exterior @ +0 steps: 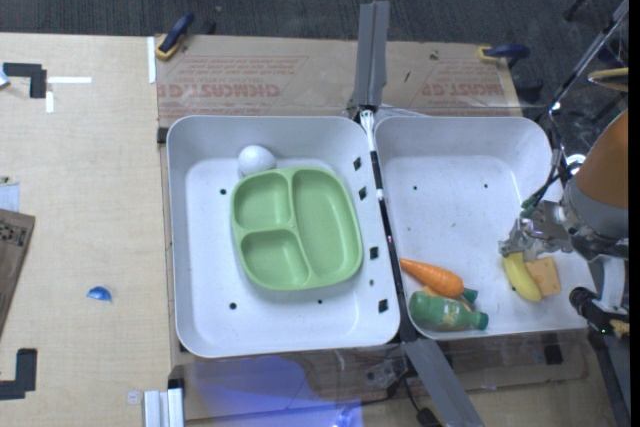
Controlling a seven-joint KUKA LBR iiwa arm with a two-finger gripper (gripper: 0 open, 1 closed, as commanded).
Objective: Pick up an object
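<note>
The pincer [522, 240] is low inside the right bin [455, 170], near the bin's right wall, with the grey arm and its orange band [610, 170] above it at the right border of the view. The metal tips of the pincer are just at the upper end of the banana [520, 277], and they seem to touch it or nearly touch it. How far the pincer is open I cannot tell, because the tips are small and blurred, and I cannot see any object between them.

The banana lies on the floor of the right bin, directly below the pincer in the view, and it is tilted a little. Just beside the banana, on its right side, is a small orange block [545, 275], touching it or almost. More to the left, near the front edge of the same bin, lies a carrot [432, 275], and just under it a green vegetable toy [450, 313]; these two are well apart from the pincer.

In the left bin [200, 245] there is a green divided plate [297, 228] with three compartments, and a white ball [256, 158] touches its upper left rim. Both bins stand on the desk [80, 215].
</note>
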